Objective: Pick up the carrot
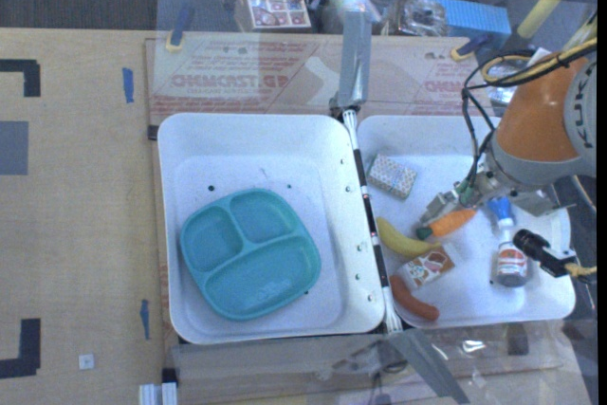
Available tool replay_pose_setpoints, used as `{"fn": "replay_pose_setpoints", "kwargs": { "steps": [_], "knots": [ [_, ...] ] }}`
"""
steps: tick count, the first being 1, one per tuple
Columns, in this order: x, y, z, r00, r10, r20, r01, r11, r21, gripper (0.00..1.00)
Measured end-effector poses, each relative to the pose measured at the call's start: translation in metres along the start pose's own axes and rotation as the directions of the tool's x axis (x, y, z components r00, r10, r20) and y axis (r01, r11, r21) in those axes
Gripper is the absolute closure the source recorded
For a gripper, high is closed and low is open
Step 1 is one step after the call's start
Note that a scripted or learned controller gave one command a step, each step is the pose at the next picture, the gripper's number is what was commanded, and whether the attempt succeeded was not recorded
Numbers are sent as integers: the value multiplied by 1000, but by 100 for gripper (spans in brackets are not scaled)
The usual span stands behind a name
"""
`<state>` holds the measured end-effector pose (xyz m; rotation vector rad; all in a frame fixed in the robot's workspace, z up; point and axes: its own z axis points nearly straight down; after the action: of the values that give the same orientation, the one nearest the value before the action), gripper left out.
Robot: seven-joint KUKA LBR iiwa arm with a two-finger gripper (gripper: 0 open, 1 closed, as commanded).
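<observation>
Carrot (453,221), rt bin (438,152), by banana (406,240): gripper (442,208) right at it, grip state can't tell; step prob. grasp, nxt needs firm closure, straight lift.

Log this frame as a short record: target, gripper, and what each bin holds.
target: carrot, lying in the right bin, next to the banana
gripper: gripper low at the carrot's end nearer the banana; grasp not confirmed
right bin, other items: patterned box, small carton, sausage, bottle
left bin: left bin holds a teal divided plate
</observation>
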<state>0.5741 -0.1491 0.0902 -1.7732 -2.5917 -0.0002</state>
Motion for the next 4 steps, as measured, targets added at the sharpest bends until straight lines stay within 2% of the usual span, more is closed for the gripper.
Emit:
{"fn": "replay_pose_setpoints", "kwargs": {
  "steps": [1,2,3,4],
  "knots": [
    [-2,0,-10,1000,3,3,-3,1000,-4,100],
    [-38,-29,2,901,434,2,-434,901,-9,100],
    [-55,-25,2,995,98,4,-98,995,-7,100],
    [-49,-81,2,902,432,1,-432,902,-7,100]
  ]
}}
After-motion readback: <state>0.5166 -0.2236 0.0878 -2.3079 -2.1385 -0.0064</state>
